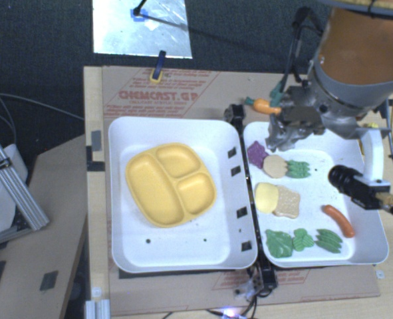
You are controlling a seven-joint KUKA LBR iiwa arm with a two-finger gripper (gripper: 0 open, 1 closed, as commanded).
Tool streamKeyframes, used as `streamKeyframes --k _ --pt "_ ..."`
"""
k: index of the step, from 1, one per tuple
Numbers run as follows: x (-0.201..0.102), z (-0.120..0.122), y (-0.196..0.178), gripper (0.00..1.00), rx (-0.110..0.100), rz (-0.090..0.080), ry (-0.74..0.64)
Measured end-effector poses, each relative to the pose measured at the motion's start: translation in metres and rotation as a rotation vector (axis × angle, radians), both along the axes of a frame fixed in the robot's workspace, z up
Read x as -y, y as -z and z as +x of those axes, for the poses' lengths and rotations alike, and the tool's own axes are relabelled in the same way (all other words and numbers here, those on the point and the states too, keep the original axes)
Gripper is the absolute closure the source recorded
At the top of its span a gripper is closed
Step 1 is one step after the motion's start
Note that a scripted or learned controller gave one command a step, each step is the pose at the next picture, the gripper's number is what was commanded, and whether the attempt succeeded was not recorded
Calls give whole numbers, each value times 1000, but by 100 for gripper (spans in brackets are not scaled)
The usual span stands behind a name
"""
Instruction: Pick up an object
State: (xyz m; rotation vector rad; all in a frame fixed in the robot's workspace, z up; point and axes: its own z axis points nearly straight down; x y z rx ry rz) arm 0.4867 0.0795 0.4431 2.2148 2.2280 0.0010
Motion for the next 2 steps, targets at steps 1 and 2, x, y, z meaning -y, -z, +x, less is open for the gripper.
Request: streamKeyframes --k 1,2 --pt "-60 -1 85 100 -7 0 -3" --pt "-57 0 80 0 1 0 4"
